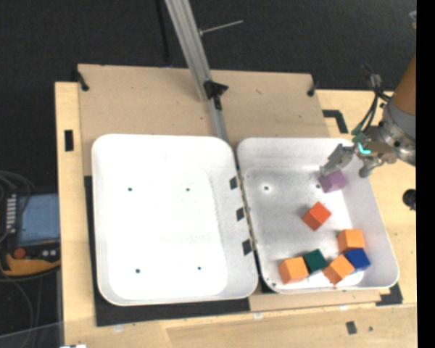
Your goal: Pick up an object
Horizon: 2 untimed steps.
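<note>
My gripper [351,163] hangs over the far right part of the right bin [275,154], its two fingers spread open with nothing between them. A purple block [333,181] lies just below the left finger [336,157], close to its tip; whether they touch is unclear. A red-orange cube [317,215] sits alone nearer the bin's middle. Along the near edge cluster an orange cube [293,269], a green cube [315,260], another orange cube [340,268], a blue cube [357,258] and a third orange cube [351,239].
The left bin [159,216] lies beside the right one, joined by small clips along the shared edge. A slanted metal rail [192,42] rises from the back of the bench. A cable box [36,220] sits off the bench's left.
</note>
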Motion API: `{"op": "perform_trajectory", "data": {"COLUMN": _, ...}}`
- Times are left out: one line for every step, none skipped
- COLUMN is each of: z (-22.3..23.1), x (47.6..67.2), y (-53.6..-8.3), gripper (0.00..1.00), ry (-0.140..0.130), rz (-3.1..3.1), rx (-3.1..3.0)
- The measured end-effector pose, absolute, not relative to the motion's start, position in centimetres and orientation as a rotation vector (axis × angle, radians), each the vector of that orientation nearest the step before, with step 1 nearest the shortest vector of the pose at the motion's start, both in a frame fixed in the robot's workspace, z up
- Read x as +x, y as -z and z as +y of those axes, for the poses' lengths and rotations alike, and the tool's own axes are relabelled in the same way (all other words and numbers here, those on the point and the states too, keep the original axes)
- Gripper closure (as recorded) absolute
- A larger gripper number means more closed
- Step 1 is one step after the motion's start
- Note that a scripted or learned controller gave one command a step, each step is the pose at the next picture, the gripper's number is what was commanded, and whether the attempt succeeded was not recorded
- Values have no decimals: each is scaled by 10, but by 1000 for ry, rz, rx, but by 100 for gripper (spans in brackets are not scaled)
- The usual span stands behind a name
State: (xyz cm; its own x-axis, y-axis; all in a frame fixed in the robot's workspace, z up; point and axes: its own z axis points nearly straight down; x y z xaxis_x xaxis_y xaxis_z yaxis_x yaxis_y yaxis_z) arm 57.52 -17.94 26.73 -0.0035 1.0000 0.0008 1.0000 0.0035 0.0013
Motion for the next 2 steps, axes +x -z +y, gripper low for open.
{"op": "perform_trajectory", "data": {"z": -182, "x": 574, "y": -225, "gripper": 0, "ry": 7, "rz": 2220, "rx": 2225}}
{"op": "perform_trajectory", "data": {"z": -174, "x": 570, "y": -171, "gripper": 0, "ry": 7, "rz": 2219, "rx": 2227}}
